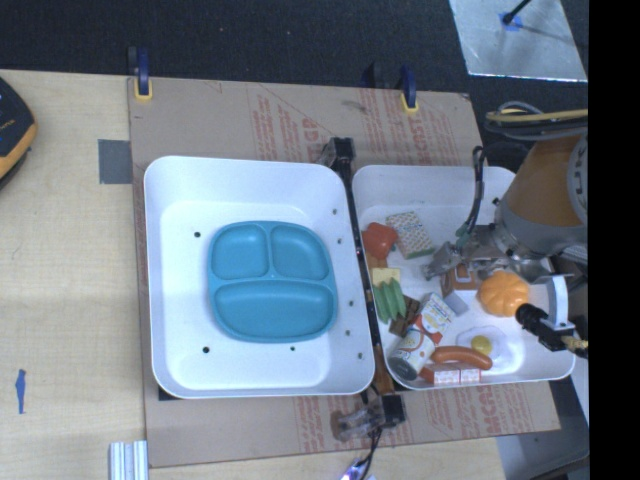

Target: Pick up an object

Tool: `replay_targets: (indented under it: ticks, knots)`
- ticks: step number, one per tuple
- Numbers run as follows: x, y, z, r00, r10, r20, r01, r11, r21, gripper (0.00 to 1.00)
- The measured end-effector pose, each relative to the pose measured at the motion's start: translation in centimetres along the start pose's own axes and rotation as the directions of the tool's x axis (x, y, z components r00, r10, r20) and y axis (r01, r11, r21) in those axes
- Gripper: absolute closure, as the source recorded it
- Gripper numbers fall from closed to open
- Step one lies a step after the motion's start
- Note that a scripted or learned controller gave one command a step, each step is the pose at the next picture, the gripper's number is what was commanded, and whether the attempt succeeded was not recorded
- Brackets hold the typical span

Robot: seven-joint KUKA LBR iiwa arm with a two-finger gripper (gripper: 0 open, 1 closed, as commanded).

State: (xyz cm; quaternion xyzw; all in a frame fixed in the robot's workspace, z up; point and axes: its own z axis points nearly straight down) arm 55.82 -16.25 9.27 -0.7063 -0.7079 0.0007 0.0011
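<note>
My gripper hangs low over the middle of the right bin, at the end of the grey and orange arm that reaches in from the right. It sits just right of a checkered packet and above a white snack packet. An orange fruit lies close to its right side. A red piece, a yellow block and a green item line the bin's left wall. A hot dog and a small can lie at the front.
The left bin holds a blue divided plate. Both bins rest on a brown board clamped at the back. A cable loops behind the arm at the far right.
</note>
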Motion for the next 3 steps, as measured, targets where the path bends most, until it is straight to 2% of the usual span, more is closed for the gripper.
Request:
replay_targets:
  ticks: [1,2,3]
  knots:
    - [-0.1,0.0,-1.0,1.000,-0.003,0.000,0.003,1.000,0.002,1.00]
    - [6.4,1.0,-4.2,1.000,-0.004,0.000,0.004,1.000,0.000,1.00]
    - [14.0,1.5,-10.2,1.000,-0.008,-0.002,0.008,1.000,-0.004,1.00]
